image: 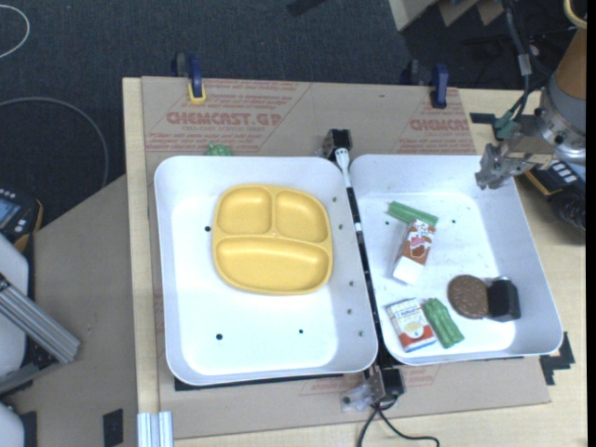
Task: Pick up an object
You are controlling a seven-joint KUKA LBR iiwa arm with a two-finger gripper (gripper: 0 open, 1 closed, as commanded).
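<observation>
The right bin's [521, 240] upper half lies bare; 6 items crowd its lower half, and a yellow tray [273, 238] occupies the left bin's [177, 250] centre.

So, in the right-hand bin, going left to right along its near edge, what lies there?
Small red and white carton lying flat → green stick-shaped packet → round brown cookie-like disc → small black block, which touches the disc's right side.

Blue clamps [196, 73] pin the brown board [279, 110] (printed red).
</observation>
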